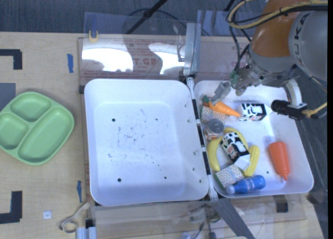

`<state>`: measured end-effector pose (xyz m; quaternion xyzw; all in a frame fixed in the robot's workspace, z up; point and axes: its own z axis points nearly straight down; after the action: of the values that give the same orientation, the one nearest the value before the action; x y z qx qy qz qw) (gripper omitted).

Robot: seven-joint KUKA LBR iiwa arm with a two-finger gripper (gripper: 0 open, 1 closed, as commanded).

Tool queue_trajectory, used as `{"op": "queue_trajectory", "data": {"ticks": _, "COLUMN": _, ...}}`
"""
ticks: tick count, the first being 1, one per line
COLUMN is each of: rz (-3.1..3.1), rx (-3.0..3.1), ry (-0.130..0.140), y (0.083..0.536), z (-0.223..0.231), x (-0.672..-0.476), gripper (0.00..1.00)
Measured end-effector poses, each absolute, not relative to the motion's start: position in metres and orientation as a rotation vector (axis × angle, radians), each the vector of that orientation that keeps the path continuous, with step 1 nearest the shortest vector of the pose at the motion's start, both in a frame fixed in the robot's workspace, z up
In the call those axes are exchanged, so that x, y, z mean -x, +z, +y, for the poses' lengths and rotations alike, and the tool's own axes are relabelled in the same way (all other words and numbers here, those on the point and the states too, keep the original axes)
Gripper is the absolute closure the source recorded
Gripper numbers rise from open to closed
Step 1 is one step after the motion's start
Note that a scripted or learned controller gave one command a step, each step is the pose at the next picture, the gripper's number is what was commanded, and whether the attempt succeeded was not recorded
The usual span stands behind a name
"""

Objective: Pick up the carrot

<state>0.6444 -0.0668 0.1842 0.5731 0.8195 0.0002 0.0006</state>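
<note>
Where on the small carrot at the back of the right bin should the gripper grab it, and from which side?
Probably across the carrot's orange middle, coming straight down from above. It lies flat and slanted, green top toward the bin's left wall, tip toward the cow-print block. The gripper sits just above the leafy end; fingers should straddle the narrow width.

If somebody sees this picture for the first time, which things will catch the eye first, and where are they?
The big grey arm with an orange band comes in at the upper right, its gripper low over the right white bin, close to a small orange carrot. That bin is crowded: a yellow banana, a black-and-white cow toy, a blue bottle and a bigger orange carrot. On the far left of the wooden bench lies a light green divided plate.
</note>
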Motion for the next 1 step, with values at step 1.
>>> {"op": "queue_trajectory", "data": {"ticks": 1, "rz": 2.647, "rx": -1.689, "ry": 0.001, "y": 0.1844, "z": -0.0748, "x": -0.6480, "gripper": 0.00}}
